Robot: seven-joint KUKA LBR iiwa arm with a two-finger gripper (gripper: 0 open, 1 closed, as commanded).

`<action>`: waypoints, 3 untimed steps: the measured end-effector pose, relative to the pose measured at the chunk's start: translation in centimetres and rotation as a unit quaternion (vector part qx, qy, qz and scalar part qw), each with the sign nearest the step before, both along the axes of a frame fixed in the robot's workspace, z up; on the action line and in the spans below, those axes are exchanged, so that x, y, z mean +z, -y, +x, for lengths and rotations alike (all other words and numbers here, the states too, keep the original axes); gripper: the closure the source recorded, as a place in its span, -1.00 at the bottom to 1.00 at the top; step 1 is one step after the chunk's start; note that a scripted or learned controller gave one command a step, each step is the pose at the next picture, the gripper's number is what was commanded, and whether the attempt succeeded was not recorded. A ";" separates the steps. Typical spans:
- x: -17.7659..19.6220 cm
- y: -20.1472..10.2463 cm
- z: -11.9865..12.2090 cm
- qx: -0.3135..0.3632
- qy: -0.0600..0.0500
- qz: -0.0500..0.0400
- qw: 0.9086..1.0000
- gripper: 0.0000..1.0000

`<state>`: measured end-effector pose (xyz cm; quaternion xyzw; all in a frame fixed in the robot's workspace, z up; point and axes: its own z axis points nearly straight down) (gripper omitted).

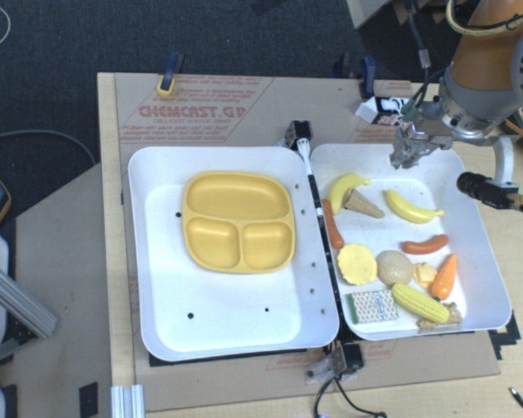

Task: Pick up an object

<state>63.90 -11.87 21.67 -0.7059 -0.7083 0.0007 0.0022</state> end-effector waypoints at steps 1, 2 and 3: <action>1.3 -4.4 -3.5 0.000 0.000 0.000 1.000 1.00; 0.6 -8.4 -6.0 0.000 0.000 0.000 1.000 1.00; 1.4 -12.4 -9.4 0.001 0.000 0.000 1.000 1.00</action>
